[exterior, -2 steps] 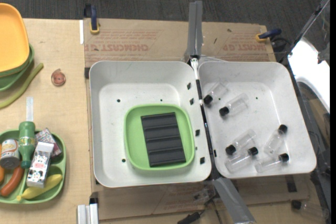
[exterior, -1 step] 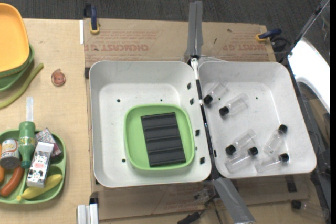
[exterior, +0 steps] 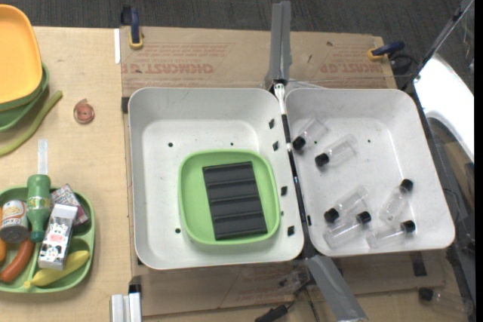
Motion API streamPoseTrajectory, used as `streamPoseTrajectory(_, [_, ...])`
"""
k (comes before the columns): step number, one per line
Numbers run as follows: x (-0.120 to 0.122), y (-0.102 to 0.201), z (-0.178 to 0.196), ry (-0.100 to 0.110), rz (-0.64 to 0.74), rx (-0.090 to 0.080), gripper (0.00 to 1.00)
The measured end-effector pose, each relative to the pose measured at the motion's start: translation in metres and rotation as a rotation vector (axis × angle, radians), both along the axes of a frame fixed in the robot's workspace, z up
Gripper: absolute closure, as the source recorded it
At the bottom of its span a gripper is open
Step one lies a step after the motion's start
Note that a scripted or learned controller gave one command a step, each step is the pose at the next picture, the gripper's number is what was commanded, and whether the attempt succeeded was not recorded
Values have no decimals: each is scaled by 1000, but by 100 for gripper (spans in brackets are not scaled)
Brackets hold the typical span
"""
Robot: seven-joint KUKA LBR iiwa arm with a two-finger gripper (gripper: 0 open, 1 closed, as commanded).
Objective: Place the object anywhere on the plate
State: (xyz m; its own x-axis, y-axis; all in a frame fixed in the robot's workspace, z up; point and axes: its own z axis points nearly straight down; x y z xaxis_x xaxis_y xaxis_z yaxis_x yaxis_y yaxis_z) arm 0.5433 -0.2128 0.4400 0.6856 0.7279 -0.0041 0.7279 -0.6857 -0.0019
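Pre-grasp: clear vials (exterior: 337,151) in right bin (exterior: 423,132), green plate (exterior: 192,185) apparently bearing a black block (exterior: 235,200); hand state indeterminable; next, pick one vial.

A green square plate (exterior: 190,201) with rounded corners and a raised rim is lying flat in the near half of the left white bin (exterior: 140,162). A dark grey ribbed rectangular block (exterior: 235,200) is resting flat across the plate's middle, its ridges running crosswise.

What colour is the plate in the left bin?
The plate is light green, with a dark grey ridged block lying on it, seen in the camera view.
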Motion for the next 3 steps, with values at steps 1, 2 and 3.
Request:
streamPoseTrajectory(1, [8,-3,0,0,-137,0,0])
streamPoseTrajectory(2, [42,-7,0,0,-199,-1,0])
streamPoseTrajectory(3, [71,-9,0,0,-291,-1,0])
